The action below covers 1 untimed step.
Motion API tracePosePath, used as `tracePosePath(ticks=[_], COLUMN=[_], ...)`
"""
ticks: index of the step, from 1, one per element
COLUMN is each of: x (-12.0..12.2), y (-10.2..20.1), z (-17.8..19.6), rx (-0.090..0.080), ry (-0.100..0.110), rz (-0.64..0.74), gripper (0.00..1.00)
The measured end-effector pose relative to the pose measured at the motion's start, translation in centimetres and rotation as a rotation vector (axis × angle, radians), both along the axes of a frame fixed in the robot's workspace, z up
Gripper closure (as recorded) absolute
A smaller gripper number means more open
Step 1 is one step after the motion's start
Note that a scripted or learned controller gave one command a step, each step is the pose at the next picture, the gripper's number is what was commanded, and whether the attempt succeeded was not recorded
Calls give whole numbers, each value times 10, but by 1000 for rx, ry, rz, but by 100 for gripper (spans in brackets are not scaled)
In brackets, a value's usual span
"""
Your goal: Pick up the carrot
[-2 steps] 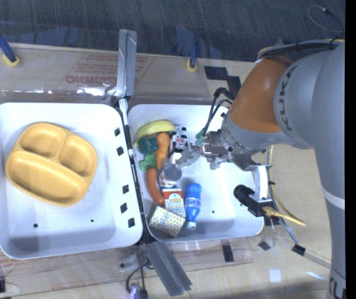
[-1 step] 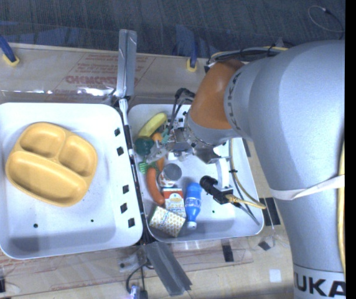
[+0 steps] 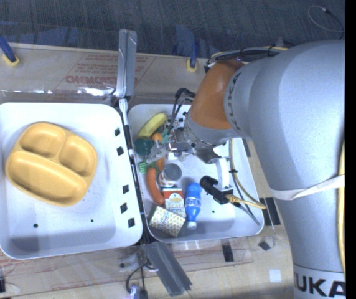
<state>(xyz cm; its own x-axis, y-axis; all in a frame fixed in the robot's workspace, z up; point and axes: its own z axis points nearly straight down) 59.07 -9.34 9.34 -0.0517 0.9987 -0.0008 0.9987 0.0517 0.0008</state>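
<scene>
The carrot (image 3: 154, 186) is orange with a green leafy top and lies along the left wall of the right bin (image 3: 243, 167), pointing toward the front. My gripper (image 3: 165, 142) hangs low over the back left part of that bin, just above and behind the carrot's green end. It sits among the items there, and a small orange piece shows right by its tip. From this angle I cannot make out whether anything is held.
A yellow banana-shaped toy (image 3: 152, 124) and a dark green item (image 3: 143, 146) lie behind the gripper. A silver can (image 3: 171, 172), a small carton (image 3: 174, 200), a blue bottle (image 3: 192, 205) and a patterned box (image 3: 167, 222) crowd the carrot's right side and front. A yellow bread-shaped toy (image 3: 50, 162) lies in the left bin (image 3: 16, 242).
</scene>
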Motion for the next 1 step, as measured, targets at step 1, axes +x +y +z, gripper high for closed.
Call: tracePosePath(ticks=[1], x=[0], y=[0], z=[0], rx=[0], ry=[0], rz=[0], gripper=[0])
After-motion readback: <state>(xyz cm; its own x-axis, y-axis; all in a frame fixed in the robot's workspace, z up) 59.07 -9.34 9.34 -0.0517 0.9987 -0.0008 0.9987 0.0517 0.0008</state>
